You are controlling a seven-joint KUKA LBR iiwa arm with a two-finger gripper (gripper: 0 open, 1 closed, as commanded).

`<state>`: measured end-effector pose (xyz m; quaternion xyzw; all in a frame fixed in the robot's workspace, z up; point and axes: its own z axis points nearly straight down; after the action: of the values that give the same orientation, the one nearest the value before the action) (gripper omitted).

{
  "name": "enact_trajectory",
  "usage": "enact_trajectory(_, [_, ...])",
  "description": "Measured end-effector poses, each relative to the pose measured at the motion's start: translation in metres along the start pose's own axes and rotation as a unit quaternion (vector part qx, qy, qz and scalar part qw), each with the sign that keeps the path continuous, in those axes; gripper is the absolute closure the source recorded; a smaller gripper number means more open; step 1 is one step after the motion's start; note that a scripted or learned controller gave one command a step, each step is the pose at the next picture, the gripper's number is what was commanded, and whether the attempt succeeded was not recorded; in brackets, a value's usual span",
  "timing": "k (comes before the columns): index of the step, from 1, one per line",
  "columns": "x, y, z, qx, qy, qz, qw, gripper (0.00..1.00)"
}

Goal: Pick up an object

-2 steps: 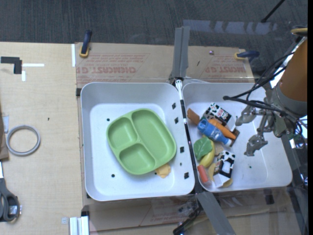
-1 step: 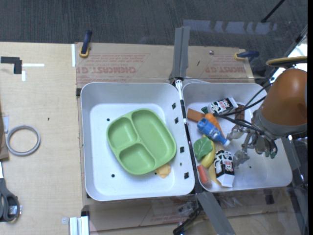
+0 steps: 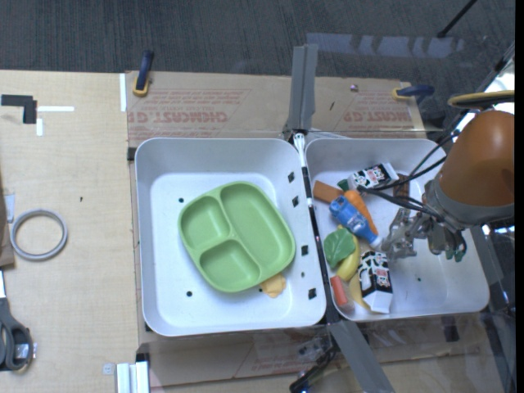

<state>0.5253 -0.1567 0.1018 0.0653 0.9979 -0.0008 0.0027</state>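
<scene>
The blue bottle point(image 3: 354, 217) lies tilted in the right bin point(image 3: 458, 297), touching a carrot point(image 3: 358, 204) and a green toy point(image 3: 339, 246). It looks light, stiff and slick; gripping across its middle seems best. The gripper point(image 3: 399, 240) hangs just beside it; its state cannot be told. The left bin point(image 3: 155, 252) holds a green plate point(image 3: 237, 237).

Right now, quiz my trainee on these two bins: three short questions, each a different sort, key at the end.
1. True or false: the green plate lies in the left bin.
2. How many compartments does the plate have?
3. What lies nearest the gripper? A) tape roll B) milk carton C) scissors

Key: 1 true; 2 three; 3 B.
</scene>
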Motion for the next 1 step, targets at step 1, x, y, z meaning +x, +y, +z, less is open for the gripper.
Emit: enact_trajectory(1, [0.0165, 0.0816, -0.0905, -0.001, 0.001, -0.097, 0.9953, 1.0])
